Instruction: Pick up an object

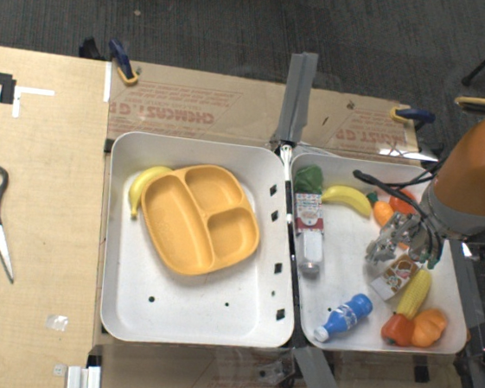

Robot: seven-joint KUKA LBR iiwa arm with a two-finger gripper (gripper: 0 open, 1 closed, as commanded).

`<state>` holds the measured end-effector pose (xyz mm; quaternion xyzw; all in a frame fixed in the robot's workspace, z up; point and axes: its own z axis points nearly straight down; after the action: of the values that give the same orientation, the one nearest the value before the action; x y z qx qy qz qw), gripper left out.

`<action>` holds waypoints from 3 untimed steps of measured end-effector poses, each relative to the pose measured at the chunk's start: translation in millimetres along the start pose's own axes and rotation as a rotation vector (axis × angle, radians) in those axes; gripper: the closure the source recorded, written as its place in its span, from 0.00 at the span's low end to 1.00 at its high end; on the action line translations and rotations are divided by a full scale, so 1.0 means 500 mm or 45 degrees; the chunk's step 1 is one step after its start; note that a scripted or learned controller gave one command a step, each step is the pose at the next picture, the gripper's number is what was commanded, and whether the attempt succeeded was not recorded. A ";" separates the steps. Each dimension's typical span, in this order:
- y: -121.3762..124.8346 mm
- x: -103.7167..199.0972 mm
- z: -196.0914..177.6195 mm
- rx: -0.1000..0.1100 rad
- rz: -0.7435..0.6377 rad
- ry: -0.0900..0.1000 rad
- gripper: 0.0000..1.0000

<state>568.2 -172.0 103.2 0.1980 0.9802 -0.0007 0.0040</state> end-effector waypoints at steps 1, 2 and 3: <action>0.051 0.142 0.022 -0.001 -0.123 0.010 1.00; 0.051 0.142 0.022 -0.001 -0.123 0.010 0.00; 0.094 -0.005 0.020 -0.001 0.008 0.004 0.00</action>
<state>589.1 -129.6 93.3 0.2011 0.9796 -0.0001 0.0027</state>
